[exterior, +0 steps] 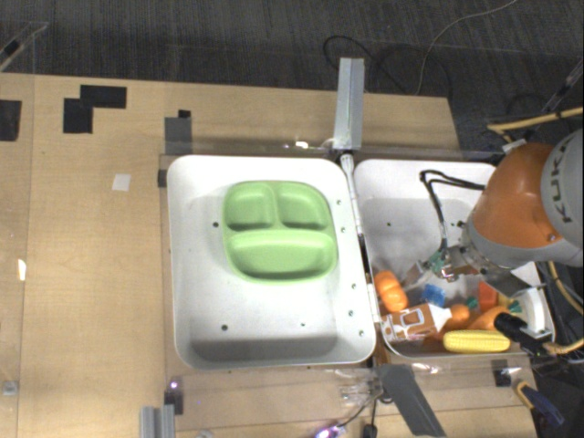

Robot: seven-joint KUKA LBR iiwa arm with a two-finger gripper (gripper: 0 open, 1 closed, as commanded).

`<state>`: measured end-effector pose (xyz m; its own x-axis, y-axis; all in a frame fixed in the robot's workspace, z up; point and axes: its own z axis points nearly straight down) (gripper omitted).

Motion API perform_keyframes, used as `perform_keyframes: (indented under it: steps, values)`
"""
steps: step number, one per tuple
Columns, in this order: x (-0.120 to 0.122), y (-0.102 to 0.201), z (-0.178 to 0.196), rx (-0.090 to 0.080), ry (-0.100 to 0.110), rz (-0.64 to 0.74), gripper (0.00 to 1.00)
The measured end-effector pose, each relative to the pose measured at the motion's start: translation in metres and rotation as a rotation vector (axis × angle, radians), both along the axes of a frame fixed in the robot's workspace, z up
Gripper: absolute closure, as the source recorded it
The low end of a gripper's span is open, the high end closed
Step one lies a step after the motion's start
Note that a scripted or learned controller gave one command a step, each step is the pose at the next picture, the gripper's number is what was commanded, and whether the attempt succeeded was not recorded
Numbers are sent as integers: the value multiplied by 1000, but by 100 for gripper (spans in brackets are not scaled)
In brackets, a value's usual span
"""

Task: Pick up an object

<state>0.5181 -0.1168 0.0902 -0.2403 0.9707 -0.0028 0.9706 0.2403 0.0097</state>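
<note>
The right bin [401, 199] holds several small toys along its near side: an orange pumpkin-like piece [391, 290], a blue piece [433, 295], a brown and white box [412, 322], a yellow corn cob [474, 340] and an orange carrot [484, 318]. My gripper [449, 265] reaches down into this bin from the right, just above the blue piece and right of the orange piece. The orange wrist band [516, 199] hides most of the hand. Nothing shows between the fingers.
The left bin [196, 272] carries a green divided plate [277, 228] in its middle. A grey metal post [349, 103] stands at the far edge between the two bins. Black cables [438, 185] loop over the right bin's far half.
</note>
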Motion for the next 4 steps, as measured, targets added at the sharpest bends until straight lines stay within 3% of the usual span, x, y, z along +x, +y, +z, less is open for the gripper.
perform_keyframes:
  steps: [1,2,3,4]
  values:
    - [4,2,13,1,-10,1,100]
    - [4,-14,1,2,-4,-17,100]
    - [46,18,0,5,-5,-469,100]
    - [45,16,0,3,-4,-470,0]
